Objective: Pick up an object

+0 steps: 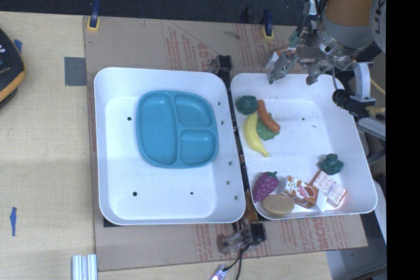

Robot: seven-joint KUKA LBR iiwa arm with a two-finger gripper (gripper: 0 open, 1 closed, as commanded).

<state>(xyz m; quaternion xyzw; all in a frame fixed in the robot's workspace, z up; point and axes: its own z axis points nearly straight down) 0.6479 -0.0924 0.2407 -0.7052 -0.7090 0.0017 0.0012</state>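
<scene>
While the end effector (293, 70) hovers open and empty above the right bin's (348, 116) far rim, the approach step is underway; next it must descend onto a target, perhaps the banana (254, 135) mid-bin.

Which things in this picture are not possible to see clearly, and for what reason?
- Gripper, camera view: small and dark above the right bin's far rim; the state of its grip cannot be told.
- Small packets: print too small to read.
- Carrot: lies over a green toy, hiding part of it.
- Yellow device: cut off by the left edge.
</scene>
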